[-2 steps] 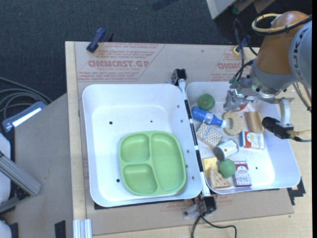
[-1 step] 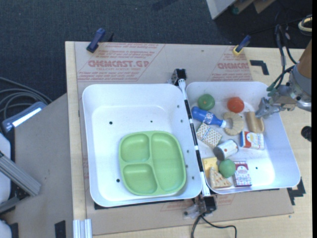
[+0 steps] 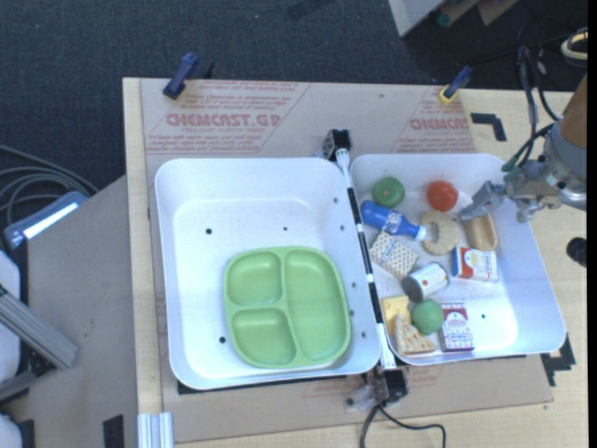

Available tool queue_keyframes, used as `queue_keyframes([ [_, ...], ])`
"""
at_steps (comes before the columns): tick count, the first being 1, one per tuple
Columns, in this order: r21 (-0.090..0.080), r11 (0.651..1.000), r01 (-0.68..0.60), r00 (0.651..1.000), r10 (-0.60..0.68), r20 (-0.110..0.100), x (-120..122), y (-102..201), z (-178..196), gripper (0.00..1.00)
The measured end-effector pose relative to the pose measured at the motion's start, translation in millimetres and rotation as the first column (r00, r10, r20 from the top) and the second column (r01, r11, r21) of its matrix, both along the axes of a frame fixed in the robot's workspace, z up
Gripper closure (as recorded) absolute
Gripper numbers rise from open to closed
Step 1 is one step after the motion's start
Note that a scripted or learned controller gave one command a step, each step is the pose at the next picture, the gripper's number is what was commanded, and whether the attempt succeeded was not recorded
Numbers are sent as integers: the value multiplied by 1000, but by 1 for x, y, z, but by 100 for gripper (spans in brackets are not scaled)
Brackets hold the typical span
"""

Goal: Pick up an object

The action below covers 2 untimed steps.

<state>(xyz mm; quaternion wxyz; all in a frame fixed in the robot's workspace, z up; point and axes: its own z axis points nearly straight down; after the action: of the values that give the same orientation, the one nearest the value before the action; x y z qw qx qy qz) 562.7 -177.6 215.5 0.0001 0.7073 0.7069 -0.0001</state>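
divided tray [image 3: 286, 306] in left bin [image 3: 187, 194]; small items in right bin [image 3: 532, 278]

Robotics lab: clamped bench board [image 3: 280, 110], twin white bins [image 3: 187, 250], loose cables [image 3: 28, 189].

Smooth plastic tray [image 3: 287, 306] (matt green)

- arm [image 3: 571, 147] cut off by right edge, only the wrist part shows
- gripper [image 3: 485, 203] small and blurry, finger state unclear
- tan item [image 3: 478, 231] under gripper partly covered, can't identify
- labels on small carton [image 3: 476, 264] and red packet [image 3: 454, 328] too small to read
- cables [image 3: 28, 189] cut off at left edge
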Motion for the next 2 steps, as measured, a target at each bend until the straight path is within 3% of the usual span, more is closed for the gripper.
queue_keyframes([
  [1, 1, 1000, -1, 1000, 1, -2, 73, 53, -121, 0],
  [2, -6, 1000, 0, 999, 0, -35, 99, 72, -126, 0],
])
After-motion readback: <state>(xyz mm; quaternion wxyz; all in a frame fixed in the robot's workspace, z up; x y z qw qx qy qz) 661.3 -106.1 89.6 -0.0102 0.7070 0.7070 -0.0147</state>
